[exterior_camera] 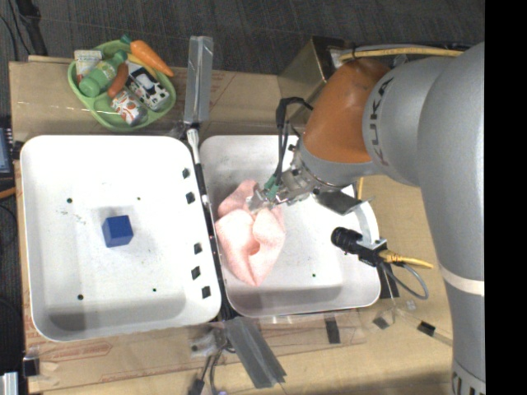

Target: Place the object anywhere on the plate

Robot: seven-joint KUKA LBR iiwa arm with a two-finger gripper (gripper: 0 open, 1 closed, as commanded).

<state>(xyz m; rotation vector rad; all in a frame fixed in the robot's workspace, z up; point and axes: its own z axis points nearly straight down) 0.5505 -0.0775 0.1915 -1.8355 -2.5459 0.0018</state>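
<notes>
So my big grey arm with the orange band [387, 113] comes in from the right and hangs over the right shallow white bin [329, 290], which leaves little room there; its lower right floor is bare. The left shallow white bin [49, 220] has loads of open floor, with just a small blue cube [118, 230] sitting left of its centre. My gripper [270, 196] is down at the top edge of the crumpled pink cloth [249, 237], touching it. Can't tell if I've got hold of it. Upper left of the frame, a green bowl [90, 105] holds toy food, including an orange carrot [148, 56].
</notes>
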